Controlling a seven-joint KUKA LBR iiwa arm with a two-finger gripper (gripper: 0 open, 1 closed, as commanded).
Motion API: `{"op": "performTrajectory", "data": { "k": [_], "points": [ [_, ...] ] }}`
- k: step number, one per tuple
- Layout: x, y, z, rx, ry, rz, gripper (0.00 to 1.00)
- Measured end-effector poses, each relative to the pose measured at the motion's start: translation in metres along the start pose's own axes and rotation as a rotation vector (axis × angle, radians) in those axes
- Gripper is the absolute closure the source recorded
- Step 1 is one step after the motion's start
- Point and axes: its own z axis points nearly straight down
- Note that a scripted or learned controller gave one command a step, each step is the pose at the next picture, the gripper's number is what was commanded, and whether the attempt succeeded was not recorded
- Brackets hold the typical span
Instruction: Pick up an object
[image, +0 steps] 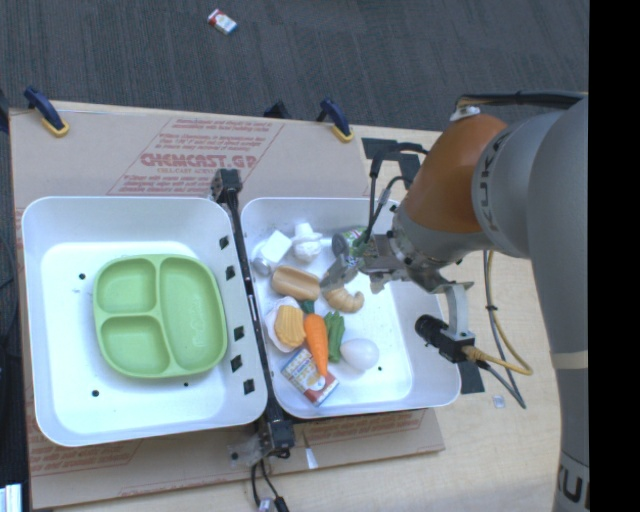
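Note:
My gripper (345, 268) hangs low in the right bin (425, 375), above the heap of toy food. Just below its tip lies a tan curved pastry (346, 298). To its left is a brown bread roll (296, 283). An orange carrot (316, 342) with green leaves points toward the bin's front. A white egg (360, 353) rests beside the carrot. A green can (349, 240) sits partly hidden behind the wrist. I see nothing lifted off the pile.
The left bin (50, 400) holds a green divided plate (160, 315). Also in the right bin are an orange slice (289, 325), a small printed packet (305, 375) and white pieces (290, 243). A black divider (243, 300) separates the bins. A cable (500, 355) hangs off the arm.

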Motion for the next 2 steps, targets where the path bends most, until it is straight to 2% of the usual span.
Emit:
{"op": "performTrajectory", "data": {
  "k": [1,2],
  "points": [
    [-0.0056,-0.0639,0.0715,-0.003,0.001,-0.001,0.00],
    [-0.0060,-0.0633,0.0636,0.000,0.001,-0.007,1.00]
  ]
}}
